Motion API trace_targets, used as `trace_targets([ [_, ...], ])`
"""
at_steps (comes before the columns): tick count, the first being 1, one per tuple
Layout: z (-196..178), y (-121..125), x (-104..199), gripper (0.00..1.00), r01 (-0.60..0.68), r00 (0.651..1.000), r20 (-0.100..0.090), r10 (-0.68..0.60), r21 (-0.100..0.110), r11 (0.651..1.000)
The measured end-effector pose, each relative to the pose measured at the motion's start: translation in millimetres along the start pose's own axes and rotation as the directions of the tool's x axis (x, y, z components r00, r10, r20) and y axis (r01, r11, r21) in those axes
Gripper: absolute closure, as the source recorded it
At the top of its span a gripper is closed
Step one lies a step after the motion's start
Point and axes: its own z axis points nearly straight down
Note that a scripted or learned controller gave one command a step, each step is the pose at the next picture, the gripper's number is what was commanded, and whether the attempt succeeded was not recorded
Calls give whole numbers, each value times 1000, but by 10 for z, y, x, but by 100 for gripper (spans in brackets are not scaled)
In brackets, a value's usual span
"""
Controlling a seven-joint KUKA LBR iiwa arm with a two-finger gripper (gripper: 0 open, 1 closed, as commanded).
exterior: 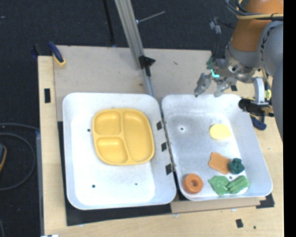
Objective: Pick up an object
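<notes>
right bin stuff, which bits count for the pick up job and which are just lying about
For the job: gripper, open above the right bin's far edge; yellow disc; orange slab; dark green piece; orange ring; light green pieces.

Lying about: yellow divided tray in left bin; blue clamp.

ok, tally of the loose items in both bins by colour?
Yellow: 2 — yellow divided plastic plate, pale yellow round piece
Orange: 2 — orange ring, orange wedge
Green: 2 — dark green lump, light green leafy piece
Total: 6

Yellow tray (123, 136), orange ring (192, 182), green toys (229, 184), wht bins (76, 181).
</notes>
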Motion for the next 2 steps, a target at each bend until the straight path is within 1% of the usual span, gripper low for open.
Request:
trace_targets([
  [1, -28, 11, 1, 0, 1, 1000, 1, -1, -5, 1000],
  [2, 593, -11, -46, 0, -1, 1000, 1, 1, 1, 1000],
])
